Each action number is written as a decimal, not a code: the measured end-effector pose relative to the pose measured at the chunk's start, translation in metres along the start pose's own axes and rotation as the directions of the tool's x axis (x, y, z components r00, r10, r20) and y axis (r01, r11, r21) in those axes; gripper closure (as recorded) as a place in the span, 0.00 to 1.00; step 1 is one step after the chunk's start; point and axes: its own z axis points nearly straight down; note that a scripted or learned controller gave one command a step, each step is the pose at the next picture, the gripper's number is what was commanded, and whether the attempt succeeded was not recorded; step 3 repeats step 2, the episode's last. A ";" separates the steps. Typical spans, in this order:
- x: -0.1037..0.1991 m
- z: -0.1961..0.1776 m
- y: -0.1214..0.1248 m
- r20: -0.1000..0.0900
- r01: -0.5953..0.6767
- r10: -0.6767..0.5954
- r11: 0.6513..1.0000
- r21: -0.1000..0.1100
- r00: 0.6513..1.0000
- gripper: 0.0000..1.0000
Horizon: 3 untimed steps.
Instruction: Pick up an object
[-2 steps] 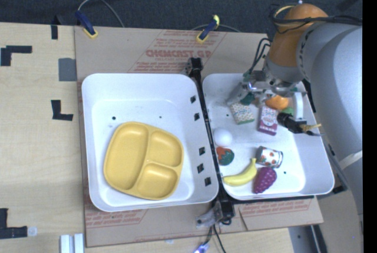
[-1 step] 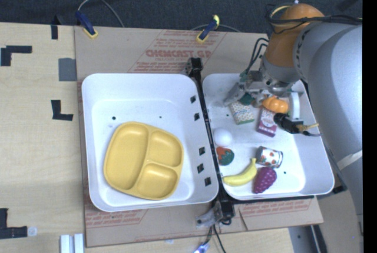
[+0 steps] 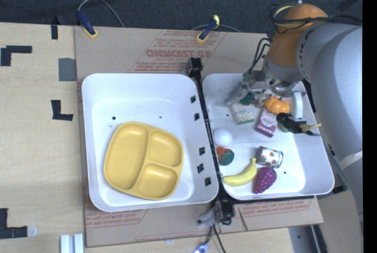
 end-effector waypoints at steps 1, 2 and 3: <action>0.000 -0.010 -0.001 0.000 0.001 -0.001 1.000 0.002 1.000 1.00; 0.040 -0.043 -0.028 -0.002 0.001 -0.001 1.000 0.003 1.000 1.00; 0.040 -0.043 -0.028 -0.002 0.001 -0.001 1.000 0.003 1.000 1.00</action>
